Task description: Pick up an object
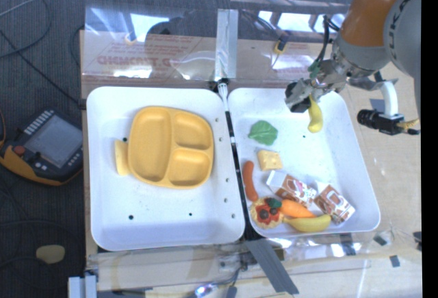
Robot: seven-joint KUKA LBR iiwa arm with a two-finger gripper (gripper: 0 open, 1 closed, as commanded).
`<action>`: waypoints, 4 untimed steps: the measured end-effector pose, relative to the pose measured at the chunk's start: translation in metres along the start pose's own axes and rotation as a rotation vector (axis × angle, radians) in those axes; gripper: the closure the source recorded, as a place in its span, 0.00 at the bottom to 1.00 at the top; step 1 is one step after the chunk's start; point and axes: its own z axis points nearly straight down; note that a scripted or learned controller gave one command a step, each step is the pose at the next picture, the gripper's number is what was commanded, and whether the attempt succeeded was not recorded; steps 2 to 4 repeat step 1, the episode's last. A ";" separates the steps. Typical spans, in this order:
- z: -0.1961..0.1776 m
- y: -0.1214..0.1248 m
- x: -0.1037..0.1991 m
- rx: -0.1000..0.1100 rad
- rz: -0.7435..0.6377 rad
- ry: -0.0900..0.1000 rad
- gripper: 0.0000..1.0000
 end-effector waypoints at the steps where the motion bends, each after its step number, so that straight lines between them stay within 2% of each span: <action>1: 0.041 0.020 0.049 0.005 0.332 0.001 1.00; 4: 0.041 0.020 0.049 0.005 0.332 0.001 1.00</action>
